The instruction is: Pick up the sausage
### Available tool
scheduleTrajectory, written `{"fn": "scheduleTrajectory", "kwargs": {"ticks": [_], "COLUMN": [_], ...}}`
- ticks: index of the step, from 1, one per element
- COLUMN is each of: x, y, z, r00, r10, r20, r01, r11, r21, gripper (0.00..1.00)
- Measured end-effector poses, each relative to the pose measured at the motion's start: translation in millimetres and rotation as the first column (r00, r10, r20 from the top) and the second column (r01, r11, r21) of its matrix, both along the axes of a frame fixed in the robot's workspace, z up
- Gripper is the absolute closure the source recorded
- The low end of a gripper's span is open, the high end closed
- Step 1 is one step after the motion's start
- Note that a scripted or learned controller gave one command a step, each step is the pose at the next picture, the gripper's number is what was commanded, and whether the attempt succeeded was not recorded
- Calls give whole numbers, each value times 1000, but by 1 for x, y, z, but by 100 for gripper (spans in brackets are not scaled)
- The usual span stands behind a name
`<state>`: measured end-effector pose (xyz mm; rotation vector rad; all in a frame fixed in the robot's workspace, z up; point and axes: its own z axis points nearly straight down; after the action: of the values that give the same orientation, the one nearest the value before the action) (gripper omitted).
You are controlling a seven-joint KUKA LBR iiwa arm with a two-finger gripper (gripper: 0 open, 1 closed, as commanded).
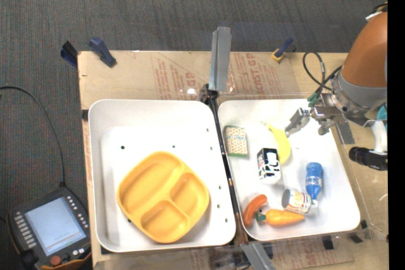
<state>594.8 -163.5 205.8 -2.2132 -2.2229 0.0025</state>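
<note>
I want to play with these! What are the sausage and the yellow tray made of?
The sausage looks like toy plastic: smooth, evenly reddish-orange, with a slight shine. It could also be rubbery; the picture can't settle that. The yellow tray looks like hard molded plastic: one solid color, rounded compartments, and a matte to soft sheen.

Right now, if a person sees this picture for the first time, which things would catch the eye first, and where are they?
Probably the big yellow divided plate, alone in the left bin. Next, the cluster of small items in the right bin: a red sausage at the near edge touching an orange carrot, with a blue bottle and a yellow banana further back. The end effector sits over that bin's far right side.
</note>
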Motion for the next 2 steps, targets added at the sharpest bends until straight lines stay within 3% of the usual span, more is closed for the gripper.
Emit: {"fn": "scheduleTrajectory", "kwargs": {"ticks": [1, 2], "x": [16, 15], "y": [-38, -37], "z": [-109, -101], "r00": [977, 978], "r10": [-214, -211], "r20": [1, -2], "r01": [214, 211], "r11": [977, 978], "r21": [1, 2], "gripper": [0, 100]}}
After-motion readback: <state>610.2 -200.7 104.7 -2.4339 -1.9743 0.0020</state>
